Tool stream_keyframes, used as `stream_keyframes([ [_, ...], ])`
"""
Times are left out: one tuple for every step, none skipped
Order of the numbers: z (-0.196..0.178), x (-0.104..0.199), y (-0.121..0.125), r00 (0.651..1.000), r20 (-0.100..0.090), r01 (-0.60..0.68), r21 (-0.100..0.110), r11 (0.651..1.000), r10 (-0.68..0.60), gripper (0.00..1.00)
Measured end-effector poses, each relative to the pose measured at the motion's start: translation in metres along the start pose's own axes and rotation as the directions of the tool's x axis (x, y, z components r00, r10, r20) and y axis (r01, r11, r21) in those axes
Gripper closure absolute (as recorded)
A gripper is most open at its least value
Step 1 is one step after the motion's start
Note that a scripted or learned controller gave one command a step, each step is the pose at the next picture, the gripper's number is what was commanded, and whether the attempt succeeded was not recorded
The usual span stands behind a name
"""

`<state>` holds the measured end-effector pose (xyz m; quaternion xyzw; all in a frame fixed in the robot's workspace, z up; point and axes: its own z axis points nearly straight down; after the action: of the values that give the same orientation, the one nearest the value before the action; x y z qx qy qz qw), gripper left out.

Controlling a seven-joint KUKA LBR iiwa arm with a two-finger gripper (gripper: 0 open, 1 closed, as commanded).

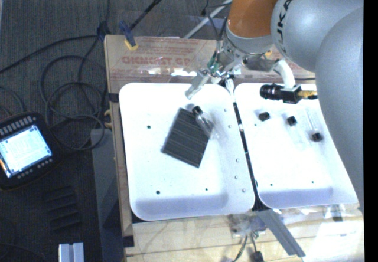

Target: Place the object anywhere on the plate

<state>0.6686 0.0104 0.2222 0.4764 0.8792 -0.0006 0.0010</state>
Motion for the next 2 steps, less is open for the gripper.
stream_keyframes([
  [-0.0063,-0.0083,-0.0053,1.000,-0.003,-0.015,-0.002,1.000,0.015,0.00],
  [-0.0062,-0.0082,-0.0053,1.000,-0.003,-0.015,-0.001,1.000,0.015,0.00],
])
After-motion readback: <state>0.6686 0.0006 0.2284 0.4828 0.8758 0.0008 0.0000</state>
